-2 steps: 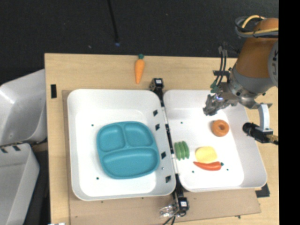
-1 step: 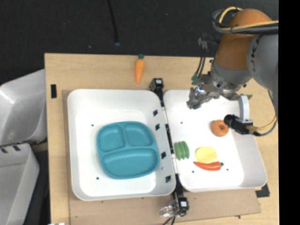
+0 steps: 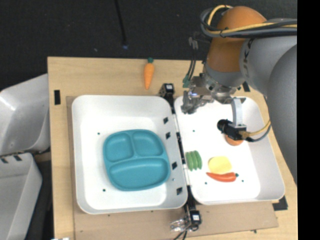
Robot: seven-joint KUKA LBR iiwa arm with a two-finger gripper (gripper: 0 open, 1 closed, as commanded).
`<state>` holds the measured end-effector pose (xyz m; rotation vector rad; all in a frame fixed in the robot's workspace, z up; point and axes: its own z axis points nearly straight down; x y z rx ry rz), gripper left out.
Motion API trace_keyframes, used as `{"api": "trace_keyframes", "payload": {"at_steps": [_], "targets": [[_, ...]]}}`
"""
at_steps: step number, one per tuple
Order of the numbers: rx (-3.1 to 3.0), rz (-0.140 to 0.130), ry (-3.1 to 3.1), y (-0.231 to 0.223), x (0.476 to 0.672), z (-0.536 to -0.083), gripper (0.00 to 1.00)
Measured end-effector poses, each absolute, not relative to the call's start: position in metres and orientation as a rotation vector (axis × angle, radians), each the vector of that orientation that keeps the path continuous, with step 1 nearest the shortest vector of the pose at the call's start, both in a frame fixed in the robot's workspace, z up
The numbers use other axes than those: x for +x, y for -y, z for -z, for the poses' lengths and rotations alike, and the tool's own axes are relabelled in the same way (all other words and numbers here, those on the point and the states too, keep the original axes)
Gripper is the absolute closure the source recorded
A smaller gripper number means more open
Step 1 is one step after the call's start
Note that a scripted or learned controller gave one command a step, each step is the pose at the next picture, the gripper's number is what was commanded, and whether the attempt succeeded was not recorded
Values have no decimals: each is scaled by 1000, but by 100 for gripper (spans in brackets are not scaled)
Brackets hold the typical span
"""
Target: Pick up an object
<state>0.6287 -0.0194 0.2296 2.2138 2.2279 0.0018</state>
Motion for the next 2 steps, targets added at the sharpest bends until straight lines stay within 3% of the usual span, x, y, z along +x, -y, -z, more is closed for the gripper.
{"api": "trace_keyframes", "payload": {"at_steps": [1,2], "targets": [[2214,-3,-2228,-25,644,-229,100],[2213,-3,-2229,-84,645,-238,100]]}}
